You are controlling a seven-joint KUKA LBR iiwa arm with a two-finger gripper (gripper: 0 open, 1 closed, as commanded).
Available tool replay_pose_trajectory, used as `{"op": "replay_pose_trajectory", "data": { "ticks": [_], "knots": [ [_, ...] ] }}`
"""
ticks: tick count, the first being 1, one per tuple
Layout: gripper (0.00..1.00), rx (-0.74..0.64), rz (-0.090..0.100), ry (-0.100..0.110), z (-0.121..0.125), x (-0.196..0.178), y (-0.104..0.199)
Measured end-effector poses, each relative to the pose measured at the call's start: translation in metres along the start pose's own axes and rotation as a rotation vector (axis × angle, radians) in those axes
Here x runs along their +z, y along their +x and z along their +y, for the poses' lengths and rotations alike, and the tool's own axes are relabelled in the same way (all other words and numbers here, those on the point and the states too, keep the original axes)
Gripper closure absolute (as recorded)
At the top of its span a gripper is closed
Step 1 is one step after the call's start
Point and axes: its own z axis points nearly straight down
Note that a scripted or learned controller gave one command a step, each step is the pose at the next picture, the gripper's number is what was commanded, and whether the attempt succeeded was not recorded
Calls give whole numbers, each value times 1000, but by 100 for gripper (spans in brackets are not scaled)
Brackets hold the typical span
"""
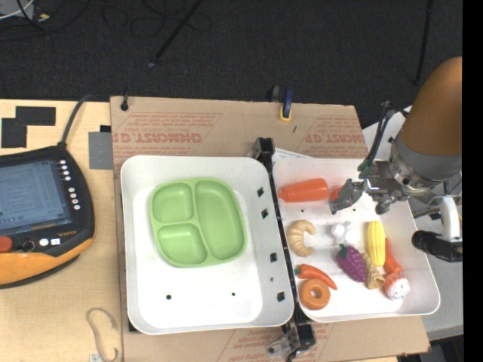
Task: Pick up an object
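Orange-and-red toy food sits nearest the camera in the right bin [430, 296]: a donut-ish ring [315, 295] with a red pepper [317, 274] just above it, plus a carrot [392, 261] and a red-and-white piece [398, 286] at the corner. Next row back is grapes [350, 261] touching the corn [375, 241], a croissant [301, 236] and a small white bit [337, 231]. Furthest back lies a big orange carrot-like piece [303, 190].

The gripper [348, 197] hangs over that back part, just right of the orange piece and above the white bit. Its dark fingers look slightly parted with nothing between them (kinda murky though), so I'd say the pick hasn't happened yet: every toy is lying in the bin. Left: descend, close, lift.

The left bin [143, 292] has a green tray [198, 222].
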Motion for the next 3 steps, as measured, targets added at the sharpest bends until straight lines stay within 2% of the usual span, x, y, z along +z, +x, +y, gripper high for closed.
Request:
{"op": "replay_pose_trajectory", "data": {
  "ticks": [1, 3],
  "knots": [
    [0, -2, -2, -13, 2, -7, 0],
    [0, 4, 0, -7, 3, 112, 10]
  ]
}}
